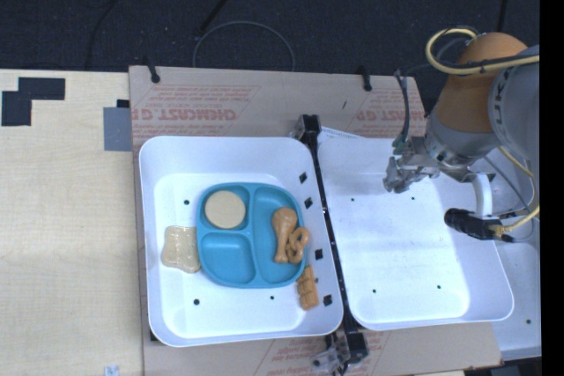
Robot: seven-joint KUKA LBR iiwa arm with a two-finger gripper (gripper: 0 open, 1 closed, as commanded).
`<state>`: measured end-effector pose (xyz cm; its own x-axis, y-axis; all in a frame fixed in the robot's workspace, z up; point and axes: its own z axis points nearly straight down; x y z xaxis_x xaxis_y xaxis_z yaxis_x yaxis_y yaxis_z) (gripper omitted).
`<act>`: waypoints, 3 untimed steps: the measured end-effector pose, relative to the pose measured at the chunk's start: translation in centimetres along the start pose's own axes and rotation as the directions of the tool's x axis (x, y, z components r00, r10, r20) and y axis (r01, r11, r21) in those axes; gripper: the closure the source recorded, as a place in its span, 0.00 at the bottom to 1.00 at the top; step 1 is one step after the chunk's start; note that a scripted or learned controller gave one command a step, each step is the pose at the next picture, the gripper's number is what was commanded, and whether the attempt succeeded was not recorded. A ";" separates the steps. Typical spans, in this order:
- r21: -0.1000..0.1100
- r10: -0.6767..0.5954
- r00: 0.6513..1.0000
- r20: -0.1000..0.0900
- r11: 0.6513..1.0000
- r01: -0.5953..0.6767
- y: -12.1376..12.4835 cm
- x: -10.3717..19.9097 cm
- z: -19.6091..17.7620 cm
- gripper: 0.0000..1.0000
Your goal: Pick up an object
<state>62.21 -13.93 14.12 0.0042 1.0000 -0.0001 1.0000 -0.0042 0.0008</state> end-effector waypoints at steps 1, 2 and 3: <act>-0.003 -0.001 1.000 0.001 1.000 0.001 -0.3 -0.3 -6.3 1.00; 0.001 -0.002 1.000 0.000 1.000 0.002 -0.3 -0.4 -7.4 1.00; 0.006 -0.006 1.000 -0.002 1.000 0.006 -1.9 3.7 -6.9 1.00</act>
